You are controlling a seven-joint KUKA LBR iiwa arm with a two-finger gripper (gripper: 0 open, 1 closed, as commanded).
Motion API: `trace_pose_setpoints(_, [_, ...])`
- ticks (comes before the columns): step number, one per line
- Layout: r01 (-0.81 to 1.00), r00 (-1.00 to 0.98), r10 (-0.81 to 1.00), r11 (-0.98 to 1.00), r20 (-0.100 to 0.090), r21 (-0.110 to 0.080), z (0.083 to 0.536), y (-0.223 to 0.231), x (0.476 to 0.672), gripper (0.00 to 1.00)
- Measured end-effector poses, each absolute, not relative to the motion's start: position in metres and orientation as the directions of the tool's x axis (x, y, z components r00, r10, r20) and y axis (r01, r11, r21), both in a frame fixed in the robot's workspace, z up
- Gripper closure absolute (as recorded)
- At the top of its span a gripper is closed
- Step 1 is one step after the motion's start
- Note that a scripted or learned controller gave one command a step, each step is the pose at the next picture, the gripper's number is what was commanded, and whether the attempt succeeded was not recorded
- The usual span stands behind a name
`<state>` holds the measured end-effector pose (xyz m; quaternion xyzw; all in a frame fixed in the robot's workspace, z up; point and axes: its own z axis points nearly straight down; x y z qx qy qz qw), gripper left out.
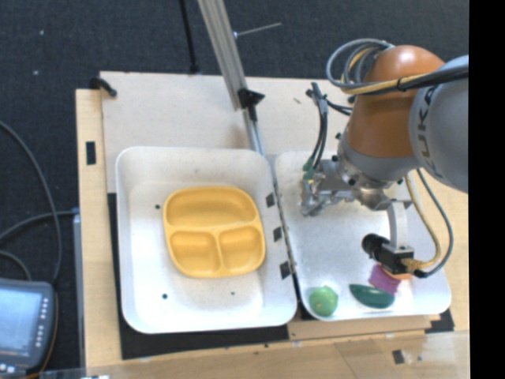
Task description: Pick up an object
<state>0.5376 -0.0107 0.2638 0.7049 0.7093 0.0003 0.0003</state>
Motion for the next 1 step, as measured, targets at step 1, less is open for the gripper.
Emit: trace_pose_setpoints(1, [1.0, -0.004, 1.0, 0.004, 0.001, -0.001, 0.2444, 0.04, 0.5383, 1.0])
